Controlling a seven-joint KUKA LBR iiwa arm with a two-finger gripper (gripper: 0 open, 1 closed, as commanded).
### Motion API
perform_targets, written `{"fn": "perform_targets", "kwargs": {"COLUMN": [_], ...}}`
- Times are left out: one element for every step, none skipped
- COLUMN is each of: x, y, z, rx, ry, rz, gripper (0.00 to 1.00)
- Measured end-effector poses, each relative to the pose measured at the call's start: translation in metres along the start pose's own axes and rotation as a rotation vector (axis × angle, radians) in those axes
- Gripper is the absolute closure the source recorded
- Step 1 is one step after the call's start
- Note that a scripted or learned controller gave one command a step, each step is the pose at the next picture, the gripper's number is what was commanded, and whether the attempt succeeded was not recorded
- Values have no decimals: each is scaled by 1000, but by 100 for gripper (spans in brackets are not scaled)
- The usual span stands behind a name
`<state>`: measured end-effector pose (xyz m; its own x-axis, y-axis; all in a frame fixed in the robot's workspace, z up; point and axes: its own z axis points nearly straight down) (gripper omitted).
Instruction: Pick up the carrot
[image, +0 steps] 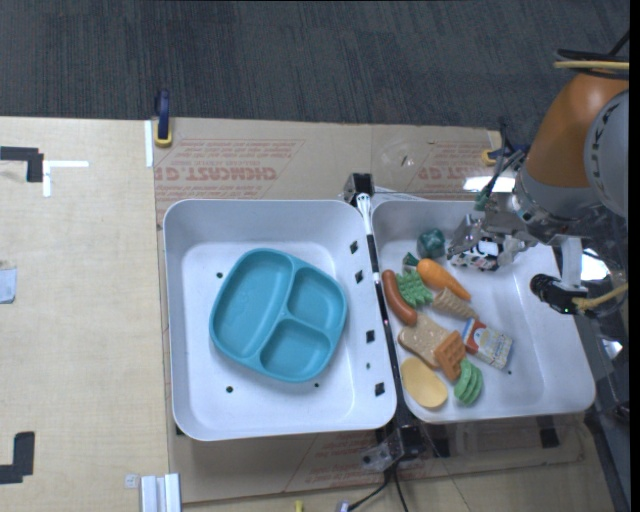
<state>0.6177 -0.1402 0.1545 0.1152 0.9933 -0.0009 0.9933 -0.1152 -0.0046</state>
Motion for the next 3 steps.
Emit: {"fn": "perform_targets", "kwargs": {"x": [30,28,75], "y": [-20,-20,7], "z": [63,54,-37], "rx": [-1,3,-3], "ry": [0,-1,-1], "rz": [-44,-40,266], "gripper": [0,100,100]}}
